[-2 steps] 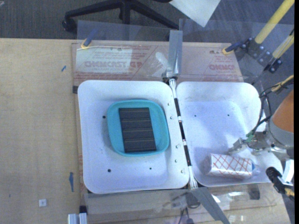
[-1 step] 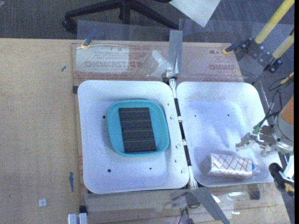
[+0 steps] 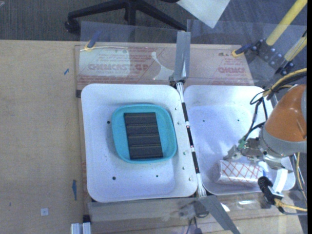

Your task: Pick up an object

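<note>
Camera view, looking down at a slant on two white bins set side by side. The left bin (image 3: pixel 97 130) holds a turquoise dish (image 3: pixel 117 135) with a dark ribbed block (image 3: pixel 143 135) lying on it, long axis running from 12 to 6 o'clock; this pair lies well apart from the arm, toward 9 o'clock. The right bin (image 3: pixel 219 106) holds a packet with a red lattice print (image 3: pixel 234 172) in its near corner, toward 6 o'clock of that bin, close against the front wall. The packet's long axis runs roughly from 9 to 3 o'clock.

The arm (image 3: pixel 290 123), grey with an orange band, reaches in from 3 o'clock. Its claw (image 3: pixel 248 152) hangs just above the packet's upper right part, so that the packet extends from the claw toward 7 to 8 o'clock. Metal parts of the wrist and cables cover the fingertips; whether the claw is open or closed cannot be told, and nothing is seen between its fingers.

Judgement: the packet is the nearer candidate by far, and the coming move turns on a short descent with a slight shift toward 8 o'clock to centre over it. A grasp across the short axis, 12 to 6 o'clock, would suit its shape; the nearby front wall may crowd one finger.
</note>
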{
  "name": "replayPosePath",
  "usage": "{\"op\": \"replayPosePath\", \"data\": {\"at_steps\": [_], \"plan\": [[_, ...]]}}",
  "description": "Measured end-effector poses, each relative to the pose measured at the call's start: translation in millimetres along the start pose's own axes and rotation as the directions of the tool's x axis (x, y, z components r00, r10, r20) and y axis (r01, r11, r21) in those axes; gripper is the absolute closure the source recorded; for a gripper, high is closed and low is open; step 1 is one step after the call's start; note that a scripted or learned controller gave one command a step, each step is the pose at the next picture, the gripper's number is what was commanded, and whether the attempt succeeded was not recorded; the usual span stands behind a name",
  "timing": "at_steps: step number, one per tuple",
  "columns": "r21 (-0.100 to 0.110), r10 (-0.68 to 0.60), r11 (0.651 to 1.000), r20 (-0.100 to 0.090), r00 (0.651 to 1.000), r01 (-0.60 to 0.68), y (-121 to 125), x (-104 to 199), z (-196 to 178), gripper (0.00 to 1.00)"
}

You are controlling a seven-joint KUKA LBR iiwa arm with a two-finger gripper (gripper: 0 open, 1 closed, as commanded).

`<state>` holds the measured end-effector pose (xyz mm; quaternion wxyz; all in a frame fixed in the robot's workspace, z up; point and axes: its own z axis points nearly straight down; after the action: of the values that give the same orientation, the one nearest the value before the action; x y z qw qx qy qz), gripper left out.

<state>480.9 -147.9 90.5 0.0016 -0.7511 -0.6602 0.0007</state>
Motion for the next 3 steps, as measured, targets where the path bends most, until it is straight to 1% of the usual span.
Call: {"op": "replayPosePath", "data": {"at_steps": [1, 2, 3], "plan": [[-0.011, 0.162, 0.987, -0.001, 0.987, -0.162, 3.7, -21.3, 2.8, 0.0], [-0.011, 0.162, 0.987, -0.001, 0.987, -0.162, 3.7, -21.4, 2.8, 0.0], [-0.001, 0.441, 0.898, 0.001, 0.898, -0.441, 5.6, -58.0, -28.9, 0.0]]}}
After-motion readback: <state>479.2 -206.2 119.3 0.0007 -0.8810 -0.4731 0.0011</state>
